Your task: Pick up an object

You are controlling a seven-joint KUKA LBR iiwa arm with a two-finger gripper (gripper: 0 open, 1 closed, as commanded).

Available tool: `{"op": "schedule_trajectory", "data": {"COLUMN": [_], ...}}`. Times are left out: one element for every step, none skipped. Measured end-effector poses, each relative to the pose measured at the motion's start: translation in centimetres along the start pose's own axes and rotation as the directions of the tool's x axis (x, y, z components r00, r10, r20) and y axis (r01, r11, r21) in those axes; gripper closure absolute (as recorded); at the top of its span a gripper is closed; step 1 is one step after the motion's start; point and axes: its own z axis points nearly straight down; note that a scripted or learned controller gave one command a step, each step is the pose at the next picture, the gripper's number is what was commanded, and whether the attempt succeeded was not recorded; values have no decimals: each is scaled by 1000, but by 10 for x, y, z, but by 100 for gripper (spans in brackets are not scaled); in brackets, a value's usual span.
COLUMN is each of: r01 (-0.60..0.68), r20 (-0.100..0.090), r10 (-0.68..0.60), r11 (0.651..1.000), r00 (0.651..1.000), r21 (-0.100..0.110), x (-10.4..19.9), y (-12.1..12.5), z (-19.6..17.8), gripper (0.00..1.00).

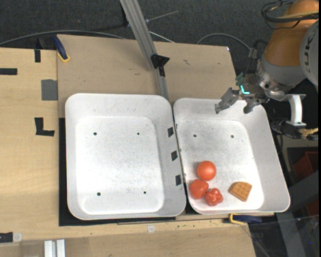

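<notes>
tomatoes and their neighbours lay together in the near part of the right bin point(267, 143): a round red tomato point(206, 171) sat nearest the middle of the bin floor, a second red tomato point(198, 188) lay just below it and close to the bin's left wall, and a small red pepper point(213, 196) rested right beside that second one, seemingly touching it. a tan waffle-like biscuit point(240, 190) lay a little apart to the right of the pepper, near the front wall. the left bin point(75, 143) stood alongside, its right rim meeting the right bin's left rim. the tool point(236, 103) hung over the far edge of the right bin, well apart from the cluster of objects, with its two fingers spread and nothing between them; one dark finger point(223, 104) pointed down and left over the rim, and a small teal light glowed just above them. the grey arm with its orange band point(291, 42) reached in from the right, above the bin's far right corner. both bins rested on the wooden tabletop point(21, 159), and a slanted metal bar point(142, 28) crossed the tabletop beyond them, ending in a black clamp near the gap between the bins.
</notes>
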Motion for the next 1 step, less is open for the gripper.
{"op": "schedule_trajectory", "data": {"r01": [1], "r20": [1], "r10": [-1], "r11": [1000], "r00": [1000], "r21": [-4], "x": [0], "y": [1], "z": [-2], "gripper": [0]}}
